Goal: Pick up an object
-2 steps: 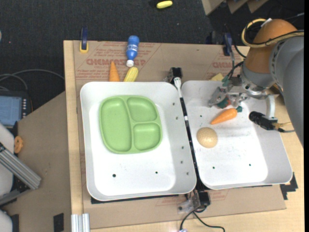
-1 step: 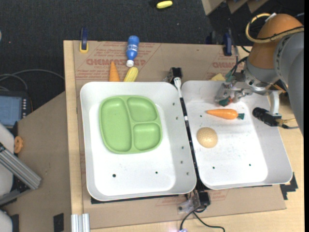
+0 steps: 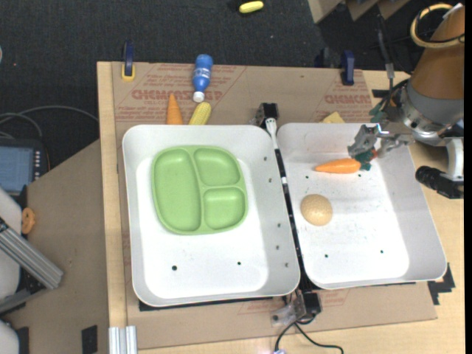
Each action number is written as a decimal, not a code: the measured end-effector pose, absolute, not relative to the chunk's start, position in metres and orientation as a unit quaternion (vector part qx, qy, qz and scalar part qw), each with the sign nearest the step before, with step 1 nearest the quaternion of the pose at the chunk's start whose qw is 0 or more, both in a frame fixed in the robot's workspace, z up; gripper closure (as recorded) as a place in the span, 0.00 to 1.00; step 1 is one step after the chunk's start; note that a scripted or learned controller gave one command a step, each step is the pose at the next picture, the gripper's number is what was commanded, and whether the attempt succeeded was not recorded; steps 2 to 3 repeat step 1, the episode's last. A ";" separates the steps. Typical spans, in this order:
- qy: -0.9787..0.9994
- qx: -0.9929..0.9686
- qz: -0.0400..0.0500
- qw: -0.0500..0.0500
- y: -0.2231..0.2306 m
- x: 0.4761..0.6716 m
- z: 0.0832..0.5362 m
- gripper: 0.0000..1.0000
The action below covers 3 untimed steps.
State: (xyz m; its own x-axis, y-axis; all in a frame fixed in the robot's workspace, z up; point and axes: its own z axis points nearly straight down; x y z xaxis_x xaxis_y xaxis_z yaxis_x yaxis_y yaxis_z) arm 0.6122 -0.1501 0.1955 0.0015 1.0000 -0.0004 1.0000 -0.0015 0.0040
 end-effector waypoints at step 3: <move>0.709 0.705 0.000 -0.003 -0.072 0.582 0.191 1.00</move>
